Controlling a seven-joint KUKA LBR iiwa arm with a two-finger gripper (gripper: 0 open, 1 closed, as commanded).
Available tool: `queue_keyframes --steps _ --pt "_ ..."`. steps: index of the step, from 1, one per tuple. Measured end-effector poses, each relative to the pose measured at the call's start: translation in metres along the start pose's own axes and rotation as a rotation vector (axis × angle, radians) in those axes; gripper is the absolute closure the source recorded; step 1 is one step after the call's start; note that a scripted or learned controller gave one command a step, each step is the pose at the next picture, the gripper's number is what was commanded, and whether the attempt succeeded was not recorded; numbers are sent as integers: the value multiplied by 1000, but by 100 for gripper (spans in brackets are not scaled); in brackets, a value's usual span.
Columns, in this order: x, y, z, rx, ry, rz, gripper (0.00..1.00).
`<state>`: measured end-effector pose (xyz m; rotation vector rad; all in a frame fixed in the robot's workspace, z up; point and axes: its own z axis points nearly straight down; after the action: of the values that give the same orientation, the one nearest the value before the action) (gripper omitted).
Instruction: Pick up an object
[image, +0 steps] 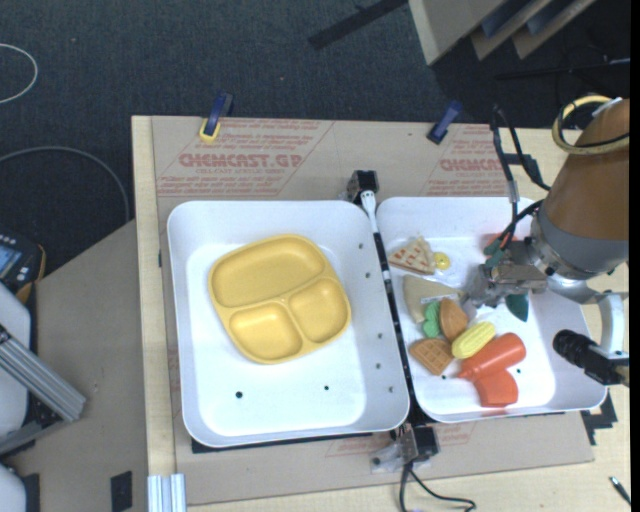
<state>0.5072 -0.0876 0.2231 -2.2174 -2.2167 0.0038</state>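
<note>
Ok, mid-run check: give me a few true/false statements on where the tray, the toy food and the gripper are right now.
1. The yellow divided tray lies in the left bin. True.
2. The toy food is piled in the left bin with the tray. False: the corn cob, the orange carrot and the pizza slice all lie in the right bin.
3. The gripper is over the right bin. True.
4. The tray's compartments hold food. False: nothing lies in its three compartments.
5. The waffle piece lies at the right bin's left side, near the divider between the bins. True.
</note>
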Motion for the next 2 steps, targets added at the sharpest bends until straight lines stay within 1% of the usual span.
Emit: queue_keyframes --steps 1,2 --pt "1 -28 -9 -3 -1 1 100" --pt "3 -19 9 -2 -1 1 100"
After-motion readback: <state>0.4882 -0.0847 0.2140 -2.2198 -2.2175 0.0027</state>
